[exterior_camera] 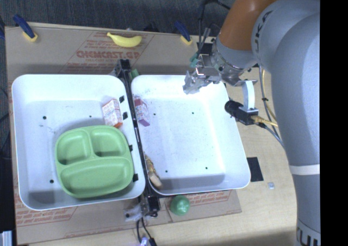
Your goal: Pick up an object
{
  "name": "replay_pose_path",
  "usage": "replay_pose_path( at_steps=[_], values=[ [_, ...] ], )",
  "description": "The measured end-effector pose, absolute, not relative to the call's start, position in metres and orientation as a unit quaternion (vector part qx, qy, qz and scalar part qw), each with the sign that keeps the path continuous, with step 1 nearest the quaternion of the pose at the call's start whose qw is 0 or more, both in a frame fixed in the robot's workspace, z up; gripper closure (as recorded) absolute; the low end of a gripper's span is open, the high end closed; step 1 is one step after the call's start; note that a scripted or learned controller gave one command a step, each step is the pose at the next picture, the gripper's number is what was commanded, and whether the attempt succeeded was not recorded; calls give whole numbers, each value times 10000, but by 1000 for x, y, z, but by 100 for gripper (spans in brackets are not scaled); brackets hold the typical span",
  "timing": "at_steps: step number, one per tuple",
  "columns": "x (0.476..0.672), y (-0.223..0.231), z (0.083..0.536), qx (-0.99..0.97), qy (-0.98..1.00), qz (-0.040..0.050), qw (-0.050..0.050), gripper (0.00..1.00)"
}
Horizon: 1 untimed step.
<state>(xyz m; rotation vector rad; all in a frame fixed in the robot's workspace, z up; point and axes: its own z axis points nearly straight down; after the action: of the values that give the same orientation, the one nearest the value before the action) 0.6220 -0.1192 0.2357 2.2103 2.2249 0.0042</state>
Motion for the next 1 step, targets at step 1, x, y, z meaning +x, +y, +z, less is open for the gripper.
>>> replay_pose_path(
  at_steps=[1],
  values=[
    [621,-119,234,7048,7094,2,9,0]
  ],
)
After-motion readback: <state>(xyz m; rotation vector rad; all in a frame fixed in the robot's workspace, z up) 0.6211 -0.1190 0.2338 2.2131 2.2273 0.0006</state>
